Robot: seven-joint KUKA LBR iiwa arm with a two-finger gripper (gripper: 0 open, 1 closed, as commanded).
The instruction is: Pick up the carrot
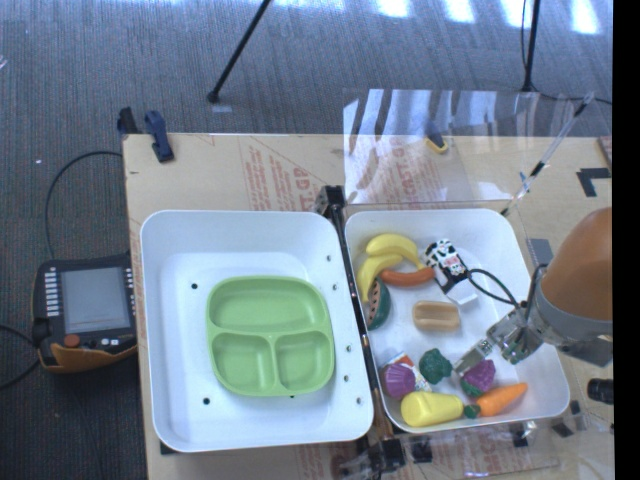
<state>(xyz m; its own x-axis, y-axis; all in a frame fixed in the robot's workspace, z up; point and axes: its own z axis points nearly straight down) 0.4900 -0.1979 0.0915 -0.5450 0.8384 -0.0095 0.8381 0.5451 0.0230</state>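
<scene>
Carrot (pixel 499 399) lying at right bin's (pixel 548 353) near corner, beside purple veg (pixel 480 375) and pear (pixel 431 408). Your hand (pixel 472 359) hovering just above-left of it, gripping nothing; finger opening unclear. You're approaching: next, shift toward carrot, descend, close.

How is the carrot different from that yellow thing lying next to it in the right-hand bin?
The carrot is orange, slim and tapered, with a small green end; the yellow pear-shaped toy is plump and rounded. The carrot lies tilted, its far end raised toward the bin's right edge, while the yellow toy lies about level along the front wall. The carrot sits closer to the gripper. Both rest in the right bin, near its front.
</scene>
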